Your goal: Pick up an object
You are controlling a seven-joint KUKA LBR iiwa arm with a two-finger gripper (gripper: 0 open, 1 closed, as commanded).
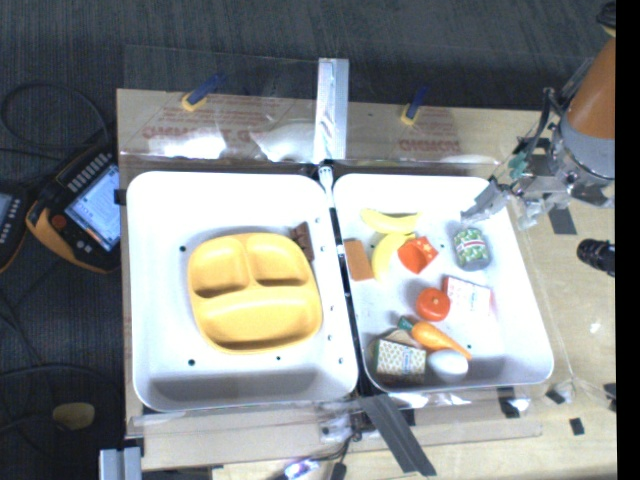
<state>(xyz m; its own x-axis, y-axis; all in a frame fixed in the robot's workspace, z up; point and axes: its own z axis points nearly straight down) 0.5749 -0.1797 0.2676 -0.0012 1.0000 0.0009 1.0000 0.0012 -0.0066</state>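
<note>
The right bin [535, 308] holds several small items: a banana [388, 220], a red pepper [417, 254], a green packet [471, 248], a tomato [433, 303], a pink-white packet [468, 296], a carrot [436, 335], a white egg [447, 364], a patterned box [400, 358] and a brown block [357, 259]. My gripper [503, 211] hovers over the bin's upper right corner, just above and right of the green packet. It is open, with nothing between its fingers.
The left bin [160, 208] carries a yellow divided tray [255, 290], with a small brown piece [302, 236] at its upper right. A metal divider post [331, 108] stands behind the bins. A handheld pendant [85, 208] lies off the bench at left.
</note>
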